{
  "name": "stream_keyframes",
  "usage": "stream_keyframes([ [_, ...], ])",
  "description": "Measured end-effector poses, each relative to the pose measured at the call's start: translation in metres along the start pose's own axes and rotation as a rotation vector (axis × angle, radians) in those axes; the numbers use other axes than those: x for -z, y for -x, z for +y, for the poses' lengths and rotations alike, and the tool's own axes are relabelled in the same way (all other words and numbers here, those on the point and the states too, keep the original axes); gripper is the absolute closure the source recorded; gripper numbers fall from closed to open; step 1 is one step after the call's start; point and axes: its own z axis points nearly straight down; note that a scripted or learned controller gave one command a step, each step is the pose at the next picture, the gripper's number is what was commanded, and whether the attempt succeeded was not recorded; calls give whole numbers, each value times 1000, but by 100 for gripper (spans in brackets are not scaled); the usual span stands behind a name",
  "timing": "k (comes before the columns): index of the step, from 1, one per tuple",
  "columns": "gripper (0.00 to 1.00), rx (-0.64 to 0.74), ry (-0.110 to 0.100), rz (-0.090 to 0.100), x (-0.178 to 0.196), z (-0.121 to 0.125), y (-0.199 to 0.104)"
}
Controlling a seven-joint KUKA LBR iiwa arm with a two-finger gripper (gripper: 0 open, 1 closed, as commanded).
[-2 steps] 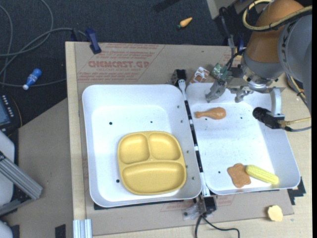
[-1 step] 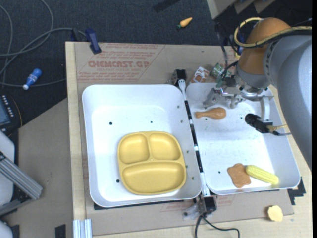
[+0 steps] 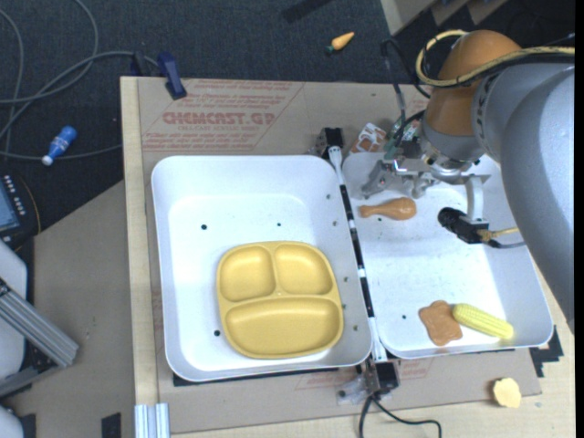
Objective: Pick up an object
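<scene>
A tan toy drumstick (image 3: 389,211) lies at the far left of the right bin (image 3: 429,263), close to the divider. My gripper (image 3: 396,188) hangs just above and behind it, fingers spread open with nothing between them. Near the right bin's front edge, a yellow corn cob (image 3: 483,319) rests next to a brown flat piece (image 3: 439,324). A yellow divided plate (image 3: 277,297) sits in the left bin (image 3: 182,208).
A small red-and-white item (image 3: 370,137) and a black block (image 3: 330,140) sit just beyond the bins' far rims. On the bench at the front right lies a yellow chunk (image 3: 506,391), and a blue clip (image 3: 171,75) at the back left corner.
</scene>
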Motion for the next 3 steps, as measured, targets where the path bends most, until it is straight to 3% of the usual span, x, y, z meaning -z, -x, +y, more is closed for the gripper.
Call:
stream_keyframes([
  [1,0,-4,-3,-1,0,-24,9],
  [2,100,-2,2,-2,11,-23,8],
  [3,100,2,8,0,106,-64,-39],
])
